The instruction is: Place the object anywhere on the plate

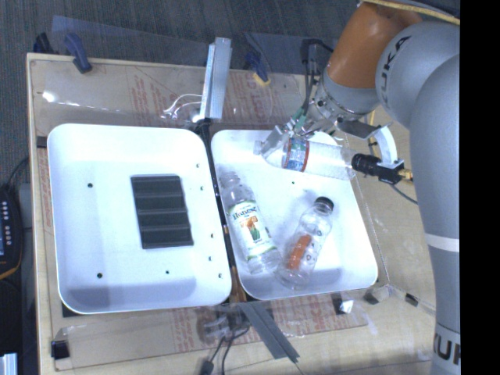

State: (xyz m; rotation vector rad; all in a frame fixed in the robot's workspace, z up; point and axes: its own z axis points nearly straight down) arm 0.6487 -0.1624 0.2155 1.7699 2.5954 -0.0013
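The object in question seems to be the clear bottle with a blue label (301, 155). It lies at the 12 o'clock end of the right bin (363, 244), tilted, directly under the gripper (301, 127). The bottle is transparent plastic and looks empty or almost empty. The gripper is pressed very near the bottle, but whether it is open or closed around it I cannot tell.

The plate should be the dark ribbed plate (162, 211) in the middle of the left bin (70, 155), at 9 o'clock from the bottle and well apart. Nothing lies on it, so I judge the task is at its beginning: lifting, carrying and placing all remain.

Two other bottles, one with a green label (248, 229) and one with an orange label (303, 244), lie toward 6 o'clock.
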